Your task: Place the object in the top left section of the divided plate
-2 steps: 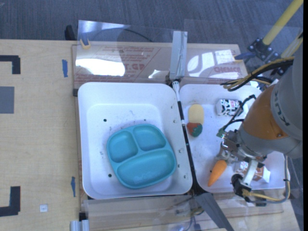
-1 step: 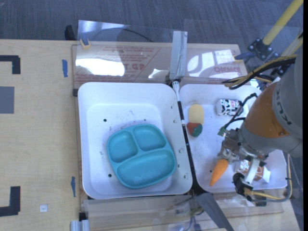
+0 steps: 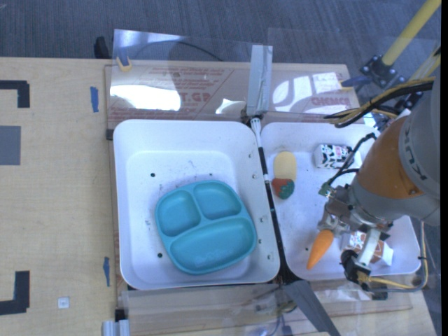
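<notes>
Reaching: the arm leans in from the right over the right bin, orange band above the wrist.
Gripper: the gripper hangs low in the right bin, just beside the carrot; whether it is released or clenched, I cannot tell.
Carrot: the carrot lies in the right bin near its front edge, tip toward the front.
Plate: the blue divided plate sits in the left bin, tilted a little.
Others: a yellow piece touching a red and green piece by the divider; a black and white cow behind; a small carton beside the gripper.
</notes>
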Robot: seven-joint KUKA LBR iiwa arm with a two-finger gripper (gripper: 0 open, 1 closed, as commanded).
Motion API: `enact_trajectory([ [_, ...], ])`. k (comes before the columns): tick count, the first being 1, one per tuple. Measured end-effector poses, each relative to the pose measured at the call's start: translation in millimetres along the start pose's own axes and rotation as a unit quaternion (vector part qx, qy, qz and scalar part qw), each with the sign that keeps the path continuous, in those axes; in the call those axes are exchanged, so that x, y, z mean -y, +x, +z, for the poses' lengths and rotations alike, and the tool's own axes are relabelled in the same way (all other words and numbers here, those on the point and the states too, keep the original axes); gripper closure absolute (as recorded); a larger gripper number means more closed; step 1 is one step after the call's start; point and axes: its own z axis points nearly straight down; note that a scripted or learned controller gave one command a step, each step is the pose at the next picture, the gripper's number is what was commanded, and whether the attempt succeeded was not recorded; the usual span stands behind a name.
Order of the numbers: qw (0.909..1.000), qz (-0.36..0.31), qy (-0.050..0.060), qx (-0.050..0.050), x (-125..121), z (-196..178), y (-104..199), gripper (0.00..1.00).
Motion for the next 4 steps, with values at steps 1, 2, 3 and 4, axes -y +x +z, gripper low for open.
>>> enact_trajectory([
  [1, 1.0000, -0.001, 0.000, 0.001, 0.0, -8.7, 0.1, 1.00],
  [2, 1.0000, -0.002, 0.000, 0.001, 0.0, -17.4, 0.3, 1.00],
  [3, 1.0000, -0.003, 0.001, 0.002, -0.1, -26.0, 0.4, 1.00],
  [4, 1.0000, -0.004, 0.001, 0.003, -0.3, -34.8, 0.6, 1.00],
])
